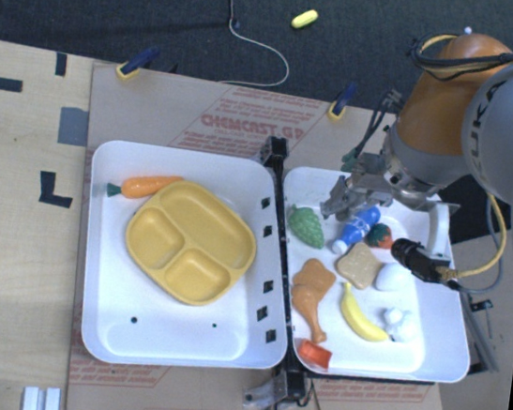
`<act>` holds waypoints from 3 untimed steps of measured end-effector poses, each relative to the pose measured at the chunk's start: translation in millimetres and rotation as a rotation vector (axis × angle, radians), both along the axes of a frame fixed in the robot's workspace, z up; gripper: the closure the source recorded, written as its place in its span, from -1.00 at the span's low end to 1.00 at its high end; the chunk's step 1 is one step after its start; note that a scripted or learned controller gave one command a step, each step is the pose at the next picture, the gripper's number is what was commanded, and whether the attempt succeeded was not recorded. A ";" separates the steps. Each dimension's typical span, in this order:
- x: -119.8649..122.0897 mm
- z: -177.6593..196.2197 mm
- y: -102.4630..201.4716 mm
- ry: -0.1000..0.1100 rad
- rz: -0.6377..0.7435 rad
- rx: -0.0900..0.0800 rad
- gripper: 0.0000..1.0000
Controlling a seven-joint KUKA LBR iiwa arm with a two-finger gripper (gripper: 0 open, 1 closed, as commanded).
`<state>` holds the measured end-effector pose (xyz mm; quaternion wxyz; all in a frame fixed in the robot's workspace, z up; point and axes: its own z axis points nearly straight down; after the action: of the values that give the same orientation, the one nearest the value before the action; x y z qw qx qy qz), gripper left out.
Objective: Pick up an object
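Observation:
My gripper (350, 201) hangs over the back of the right bin (433, 366), under the grey arm with its orange band. Just below it lies a blue and white bottle (355, 229), its top end partly hidden by the gripper. A green leafy piece (307, 225) sits to the gripper's left. To the right of the bottle is a small red and green strawberry (381, 234). A bread slice (359, 264), a brown drumstick (312, 294) and a banana (361, 318) lie nearer the front. I see nothing held.
The left bin (108, 321) holds a yellow divided plate (192, 240) and a carrot (150, 185). Two white lumps (388, 278) and a red piece (314, 353) also lie in the right bin. A black divider (274, 249) runs between the bins.

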<state>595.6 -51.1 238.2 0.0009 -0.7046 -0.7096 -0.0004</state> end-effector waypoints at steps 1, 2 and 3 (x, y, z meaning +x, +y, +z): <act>2.8 -15.7 51.0 0.003 -0.001 -0.001 1.00; 13.4 -9.6 111.4 0.001 -0.002 0.000 1.00; 13.3 -6.0 145.0 0.001 -0.002 -0.001 1.00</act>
<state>608.9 93.9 232.2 0.0010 -0.7053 -0.7089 0.0004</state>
